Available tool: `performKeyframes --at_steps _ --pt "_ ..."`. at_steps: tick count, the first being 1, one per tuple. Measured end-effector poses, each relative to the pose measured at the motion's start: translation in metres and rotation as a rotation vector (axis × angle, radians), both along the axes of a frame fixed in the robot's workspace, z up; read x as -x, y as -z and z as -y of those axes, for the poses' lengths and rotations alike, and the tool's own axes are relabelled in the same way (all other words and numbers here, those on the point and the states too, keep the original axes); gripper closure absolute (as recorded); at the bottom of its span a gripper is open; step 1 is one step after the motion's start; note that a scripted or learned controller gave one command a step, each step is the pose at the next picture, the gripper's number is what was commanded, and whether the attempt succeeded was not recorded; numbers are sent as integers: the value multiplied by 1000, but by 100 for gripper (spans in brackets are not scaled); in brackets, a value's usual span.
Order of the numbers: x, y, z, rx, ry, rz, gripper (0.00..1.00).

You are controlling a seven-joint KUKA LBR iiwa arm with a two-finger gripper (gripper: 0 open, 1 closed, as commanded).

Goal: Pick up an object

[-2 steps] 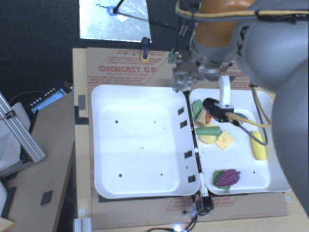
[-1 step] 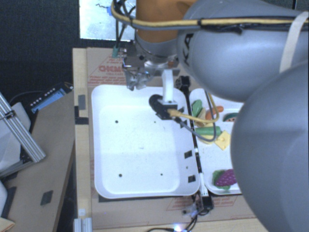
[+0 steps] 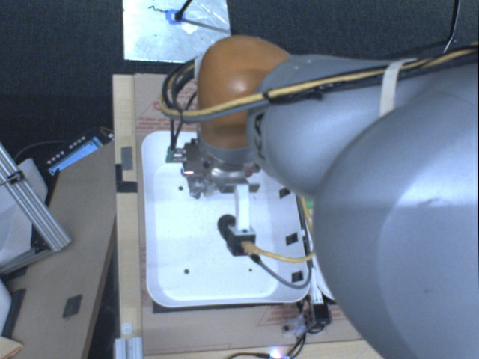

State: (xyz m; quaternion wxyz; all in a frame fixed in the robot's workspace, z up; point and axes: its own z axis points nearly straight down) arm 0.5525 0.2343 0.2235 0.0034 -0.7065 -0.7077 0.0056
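Object: the piece to be lifted is hidden. If it is in the near bin, it most likely lies under the wrist, where the floor is covered.
Arm (image 3: 389, 200): the grey bulk spans the right and middle of the view. It reaches in from the right and leans down over the bin.
White bin (image 3: 176, 238): shallow with rounded corners, sitting on the bench (image 3: 127, 275). Its left and lower floor is bare and smooth, which leaves the covered patch as the likely place for the piece.
Orange band (image 3: 236, 81): sits above the wrist, over the bin's upper middle, and marks where the tool points down.
Gripper (image 3: 202, 176): low over the upper part of the bin floor, close to it or touching. I cannot tell whether it is wide, narrow or holding anything.
Handling, as a judgement: a piece that fits under the wrist in so shallow a bin is probably small and light. It would then slide easily on the smooth floor. Stiffness and fragility cannot be judged.
Where to hold, as a judgement: across its narrowest firm part, near the middle, so it neither tips nor skids away.
Dark dots (image 3: 186, 270): tiny marks on the bin floor, seemingly holes or screws rather than loose pieces.
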Motion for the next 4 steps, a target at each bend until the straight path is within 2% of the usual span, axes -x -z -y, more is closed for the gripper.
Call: performKeyframes --at_steps 1,2,3,4 --pt "-21 -144 39 -8 4 30 100" --pt "60 -32 18 -1 -5 -1 100" --pt "45 -160 32 -9 -2 27 100" --pt "68 -36 47 1 2 2 100"
